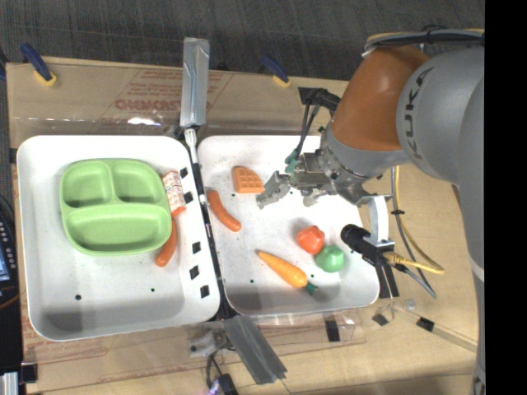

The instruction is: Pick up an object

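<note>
- Approach step: gripper (275, 189) over right bin (247, 299), fingers spread, holding nothing.
- Nearest target: waffle (246, 178) just left of fingertips; next move needs descent, centring, then closing.
- Right bin: waffle, sausage (223, 211), carrot (284, 271), tomato (310, 239), green ball (331, 259).
- Left bin (37, 303): green tray (114, 205), packet (174, 190), second sausage (167, 247).

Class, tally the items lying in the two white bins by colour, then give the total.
Green: 2, divided tray and round green piece
Orange: 4, waffle, two sausages, carrot
Red: 1, tomato
White-and-red: 1, small packet
Total: 8
</note>
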`<act>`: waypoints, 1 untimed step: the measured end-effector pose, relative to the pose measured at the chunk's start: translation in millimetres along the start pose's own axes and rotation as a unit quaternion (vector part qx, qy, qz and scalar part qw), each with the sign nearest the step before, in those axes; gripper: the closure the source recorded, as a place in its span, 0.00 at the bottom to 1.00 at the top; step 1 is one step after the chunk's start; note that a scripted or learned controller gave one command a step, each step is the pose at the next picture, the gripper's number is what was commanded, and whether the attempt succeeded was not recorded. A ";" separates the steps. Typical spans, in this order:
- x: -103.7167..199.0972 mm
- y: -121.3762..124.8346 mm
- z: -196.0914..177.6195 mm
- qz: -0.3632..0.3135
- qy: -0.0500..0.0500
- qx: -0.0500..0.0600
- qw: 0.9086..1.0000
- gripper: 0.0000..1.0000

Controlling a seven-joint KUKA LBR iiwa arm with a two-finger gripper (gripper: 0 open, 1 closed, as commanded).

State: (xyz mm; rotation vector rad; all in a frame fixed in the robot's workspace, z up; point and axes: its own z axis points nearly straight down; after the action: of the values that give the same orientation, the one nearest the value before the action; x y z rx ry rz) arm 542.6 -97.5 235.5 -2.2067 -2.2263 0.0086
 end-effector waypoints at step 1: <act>-1.5 -7.0 -128.5 0.016 -0.001 -0.003 1.000 0.00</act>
State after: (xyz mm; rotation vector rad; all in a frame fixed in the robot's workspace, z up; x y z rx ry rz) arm 536.7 -99.2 364.0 -2.2451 -2.1959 0.0047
